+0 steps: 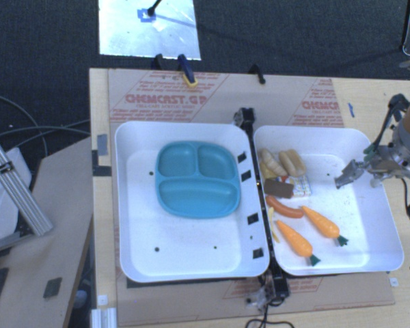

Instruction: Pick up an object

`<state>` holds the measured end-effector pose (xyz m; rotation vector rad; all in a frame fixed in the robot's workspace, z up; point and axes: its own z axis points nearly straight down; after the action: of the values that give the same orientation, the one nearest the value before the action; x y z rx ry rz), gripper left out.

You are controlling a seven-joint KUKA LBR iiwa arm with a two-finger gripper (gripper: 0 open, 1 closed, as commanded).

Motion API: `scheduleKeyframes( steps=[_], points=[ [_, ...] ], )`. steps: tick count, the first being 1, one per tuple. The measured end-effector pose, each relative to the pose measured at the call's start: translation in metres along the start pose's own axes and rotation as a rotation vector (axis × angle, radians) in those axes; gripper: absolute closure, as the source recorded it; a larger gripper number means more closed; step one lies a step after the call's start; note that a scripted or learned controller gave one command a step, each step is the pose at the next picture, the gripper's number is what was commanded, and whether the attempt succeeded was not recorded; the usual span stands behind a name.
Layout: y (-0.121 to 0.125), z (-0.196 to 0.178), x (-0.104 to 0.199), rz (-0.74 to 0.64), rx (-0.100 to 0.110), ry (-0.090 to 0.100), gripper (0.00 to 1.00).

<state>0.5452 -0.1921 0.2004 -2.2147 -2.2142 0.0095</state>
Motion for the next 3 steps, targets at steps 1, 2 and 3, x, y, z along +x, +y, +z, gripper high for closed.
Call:
scheduleKeyframes(
  steps=[1, 2, 3],
  points=[
    [0.003, -0.007, 0.000, -0.003, -0.012, -0.003, 0.00],
    [0.010, 0.053, 0.005, -0.004, -0.008, -0.002, 0.00],
    [0.013, 0.115, 0.004, -0.002, -0.008, -0.002, 0.00]
  ],
)
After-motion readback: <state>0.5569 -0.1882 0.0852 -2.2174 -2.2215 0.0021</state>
